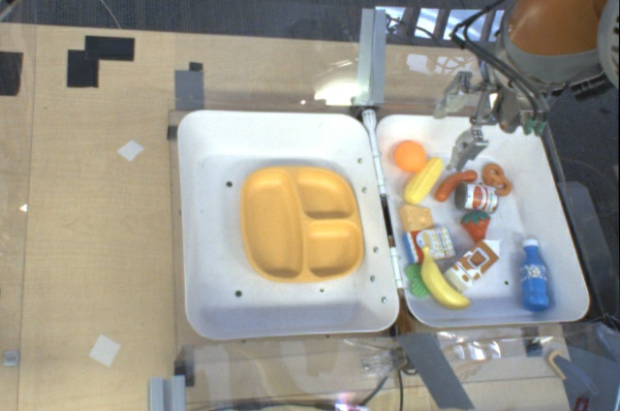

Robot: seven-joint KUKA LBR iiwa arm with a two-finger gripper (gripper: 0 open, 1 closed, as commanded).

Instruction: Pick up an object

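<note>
Nothing sits between the fingers of the gripper [472, 145], which we judge parted (glare blurs them) above the right bin [572, 288], so we take this as the approach: next, descend squarely over the sausage [455, 185] beside the corn [423, 179].

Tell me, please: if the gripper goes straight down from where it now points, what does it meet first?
Probably the red sausage, lying just below the gripper; depth is unclear, so possibly the corn cob beside it.
</note>
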